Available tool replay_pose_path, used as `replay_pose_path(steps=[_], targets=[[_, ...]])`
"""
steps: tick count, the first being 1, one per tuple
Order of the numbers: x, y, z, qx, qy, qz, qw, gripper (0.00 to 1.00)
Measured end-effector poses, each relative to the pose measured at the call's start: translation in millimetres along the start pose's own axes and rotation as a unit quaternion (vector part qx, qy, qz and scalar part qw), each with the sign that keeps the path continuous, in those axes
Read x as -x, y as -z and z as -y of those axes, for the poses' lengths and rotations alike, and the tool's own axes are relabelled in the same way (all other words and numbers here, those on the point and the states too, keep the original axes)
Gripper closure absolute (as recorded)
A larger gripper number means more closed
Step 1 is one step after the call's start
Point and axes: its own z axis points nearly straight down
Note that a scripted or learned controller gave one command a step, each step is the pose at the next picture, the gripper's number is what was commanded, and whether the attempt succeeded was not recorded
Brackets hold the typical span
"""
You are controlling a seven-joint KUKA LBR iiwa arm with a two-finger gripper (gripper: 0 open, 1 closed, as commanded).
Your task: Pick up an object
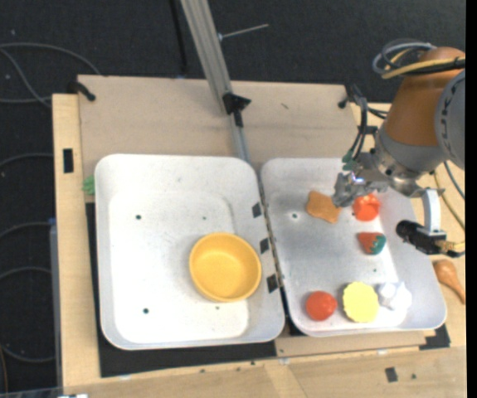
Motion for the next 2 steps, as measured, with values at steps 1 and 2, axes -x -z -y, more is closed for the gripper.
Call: replay_pose_path(steps=[1, 2], targets=[[-2.8, 44.5, -1.9, 0.000, 0.001, 0.000, 1.0000, 1.00], [-2.3, 65.7, -3.3, -0.002, 0.001, 0.000, 1.0000, 1.00]])
